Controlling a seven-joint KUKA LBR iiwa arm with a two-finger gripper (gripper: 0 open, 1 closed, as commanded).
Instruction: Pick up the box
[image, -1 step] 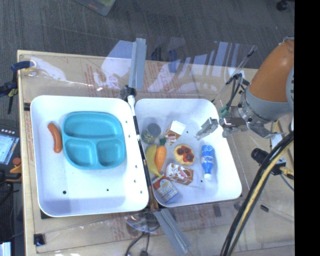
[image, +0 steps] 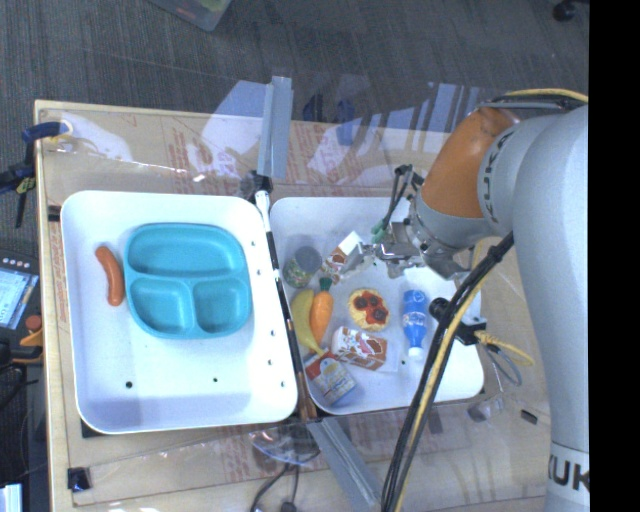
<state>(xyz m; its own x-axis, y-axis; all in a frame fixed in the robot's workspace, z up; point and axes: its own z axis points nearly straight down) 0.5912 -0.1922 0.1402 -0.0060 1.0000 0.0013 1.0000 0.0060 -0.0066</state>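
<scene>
Where bins (image: 170, 400) sit, a taped cardboard-brown bench (image: 130, 150), dark carpet (image: 100, 50).

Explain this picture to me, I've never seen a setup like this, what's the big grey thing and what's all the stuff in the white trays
The big grey thing with the orange band is a robot arm, reaching in from the right. One camera fixed above the bench looks down at a slant. The arm's hand sits low over the right white bin, near the bin's far side; its fingers are too hidden to read, and I can't see anything held between them.

The right bin holds toy food and small packages: an orange carrot, a yellow banana, a round pastry with red topping, a blue-and-white bottle, a small red-and-white box, and a few more small items.

The left white bin holds a turquoise divided plate and an orange-red sausage beside it.
</scene>
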